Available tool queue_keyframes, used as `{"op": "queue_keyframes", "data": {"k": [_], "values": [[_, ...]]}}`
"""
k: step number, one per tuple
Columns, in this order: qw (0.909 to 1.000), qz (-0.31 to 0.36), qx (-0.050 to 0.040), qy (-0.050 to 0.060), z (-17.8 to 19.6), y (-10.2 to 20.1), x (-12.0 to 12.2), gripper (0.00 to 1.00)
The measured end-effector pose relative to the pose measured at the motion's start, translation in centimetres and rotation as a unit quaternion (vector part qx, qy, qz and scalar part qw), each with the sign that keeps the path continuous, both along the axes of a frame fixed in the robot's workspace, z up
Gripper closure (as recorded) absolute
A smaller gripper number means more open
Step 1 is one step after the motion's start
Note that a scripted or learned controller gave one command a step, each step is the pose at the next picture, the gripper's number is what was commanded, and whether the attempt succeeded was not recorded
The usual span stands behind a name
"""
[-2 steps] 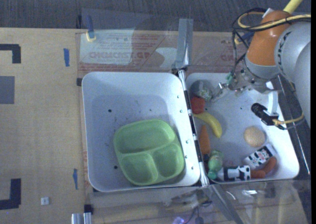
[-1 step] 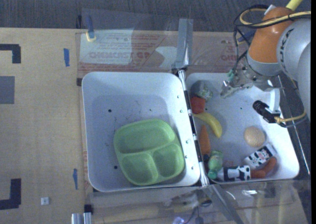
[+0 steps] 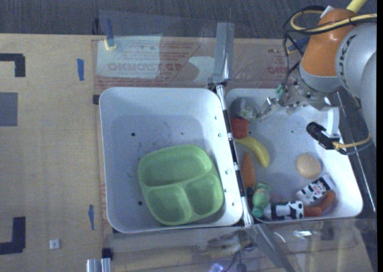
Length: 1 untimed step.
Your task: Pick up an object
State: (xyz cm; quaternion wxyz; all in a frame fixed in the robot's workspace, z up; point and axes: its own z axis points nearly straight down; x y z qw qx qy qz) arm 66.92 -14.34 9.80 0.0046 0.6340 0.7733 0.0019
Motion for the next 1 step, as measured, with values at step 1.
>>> {"op": "queue_keyframes", "data": {"k": [1], "values": [[1.0000,0.000,-0.0006,-0.003,1.16,-0.04,0.14,1.00]]}}
